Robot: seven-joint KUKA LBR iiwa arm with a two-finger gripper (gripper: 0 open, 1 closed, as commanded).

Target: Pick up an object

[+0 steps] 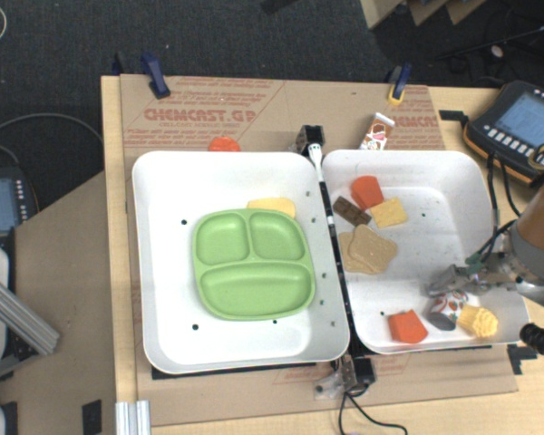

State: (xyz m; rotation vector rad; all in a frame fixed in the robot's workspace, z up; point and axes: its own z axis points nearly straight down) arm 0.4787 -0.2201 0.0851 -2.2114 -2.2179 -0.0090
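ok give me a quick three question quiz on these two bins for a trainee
1. True or false: the green divided plate lies in the right bin.
2. What lies nearest the gripper? A) bread slice B) corn cob C) pale yellow piece behind the plate
3. Fill in: the dark brown piece lies just below an orange-red ___.

Key: 1 false, it lies in the left bin. 2 B, the corn cob. 3 block.
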